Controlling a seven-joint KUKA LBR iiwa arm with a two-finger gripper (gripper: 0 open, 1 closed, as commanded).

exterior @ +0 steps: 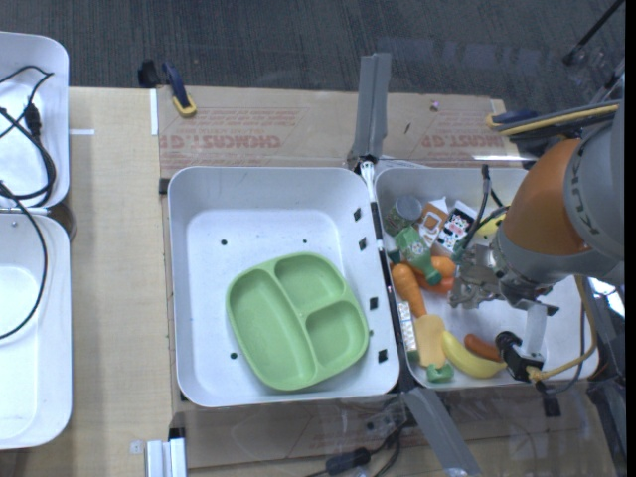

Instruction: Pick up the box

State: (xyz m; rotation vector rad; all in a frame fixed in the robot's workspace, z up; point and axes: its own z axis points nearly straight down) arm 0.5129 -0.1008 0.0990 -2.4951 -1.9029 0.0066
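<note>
Camera view: claw hangs right of the carrot, below the box; finger state cannot be told.

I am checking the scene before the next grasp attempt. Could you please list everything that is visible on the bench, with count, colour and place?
bins: two, white, side by side on the bench
plate: one, green, three compartments, in the left bin
box: one, orange and white, at the back of the right bin
carton: one, white with dark marks, beside the box
carrot: one, orange, by the right bin's left wall
banana: one, yellow, at the front of the right bin
cardboard: one sheet, brown, under the bins
arm: one, grey with orange band, above the right bin
hand: one, metallic, low above the toys in the right bin
</note>
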